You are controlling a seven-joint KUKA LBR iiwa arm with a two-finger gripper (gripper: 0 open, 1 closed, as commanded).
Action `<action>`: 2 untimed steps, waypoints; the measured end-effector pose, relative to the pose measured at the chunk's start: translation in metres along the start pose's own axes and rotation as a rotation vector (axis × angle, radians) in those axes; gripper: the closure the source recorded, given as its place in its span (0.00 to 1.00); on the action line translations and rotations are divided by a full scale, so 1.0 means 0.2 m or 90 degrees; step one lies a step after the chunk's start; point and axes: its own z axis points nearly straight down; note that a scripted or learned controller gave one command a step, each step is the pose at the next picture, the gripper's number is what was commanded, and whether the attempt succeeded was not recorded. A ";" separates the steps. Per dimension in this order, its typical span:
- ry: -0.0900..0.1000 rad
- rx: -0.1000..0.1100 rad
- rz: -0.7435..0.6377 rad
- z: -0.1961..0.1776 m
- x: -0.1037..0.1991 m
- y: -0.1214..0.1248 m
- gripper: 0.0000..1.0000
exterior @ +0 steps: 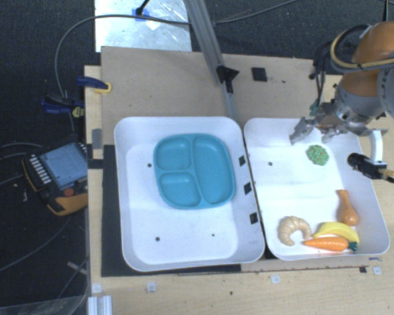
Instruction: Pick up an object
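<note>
The gripper (pixel 316 131) is hovering over the right bin (pixel 276 195) at its 12 o'clock edge, fingers spread open and gripping nothing. A small, bumpy green broccoli floret (pixel 318 155) is lying just beside it at 5 o'clock, apart from the fingers, on the bin's white floor

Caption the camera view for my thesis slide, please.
Open pincer hovering beside broccoli in the right bin; blue divided plate in the left bin.

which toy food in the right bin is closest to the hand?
The green broccoli, alone just below the hand; the other items cluster at the bin's lower right corner.
</note>
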 end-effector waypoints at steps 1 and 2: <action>-0.001 -0.004 -0.001 0.29 0.02 0.01 0.00; -0.001 -0.002 -0.001 0.35 0.02 0.02 0.00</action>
